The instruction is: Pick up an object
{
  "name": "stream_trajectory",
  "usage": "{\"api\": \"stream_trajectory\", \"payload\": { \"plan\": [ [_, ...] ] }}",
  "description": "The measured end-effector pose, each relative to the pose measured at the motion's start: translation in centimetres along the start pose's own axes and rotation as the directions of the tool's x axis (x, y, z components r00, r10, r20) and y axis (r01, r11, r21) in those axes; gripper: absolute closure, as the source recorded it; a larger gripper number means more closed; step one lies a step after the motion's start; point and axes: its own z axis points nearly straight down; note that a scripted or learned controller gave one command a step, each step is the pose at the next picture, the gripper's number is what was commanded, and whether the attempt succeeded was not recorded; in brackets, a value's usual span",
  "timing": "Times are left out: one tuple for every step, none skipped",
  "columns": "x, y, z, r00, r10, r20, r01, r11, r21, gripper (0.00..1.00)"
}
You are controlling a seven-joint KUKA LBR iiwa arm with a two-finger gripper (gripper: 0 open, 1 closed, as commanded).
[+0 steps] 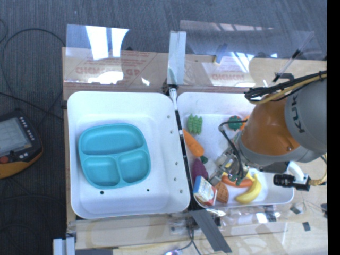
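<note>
Plastic toy food, light, rigid and smooth, lies in the right bin (pixel 186 109) near its front edge. The banana (pixel 249 191) offers a grasp across its narrow middle. Jaws' state at the gripper (pixel 229 166): cannot tell.

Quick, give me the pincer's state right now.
Pincer: low in the right-hand shallow white bin, above the toy food beside the yellow plastic banana; state cannot be told.
</note>
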Motion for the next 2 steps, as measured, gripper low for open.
{"api": "stream_trajectory", "payload": {
  "plan": [
    [0.02, 0.02, 0.01, 1.0, 0.013, 0.0, -0.013, 1.0, 0.0, 0.0],
    [0.0, 0.04, 0.0, 1.0, -0.016, 0.002, 0.016, 1.0, 0.002, 0.0]
  ]
}}
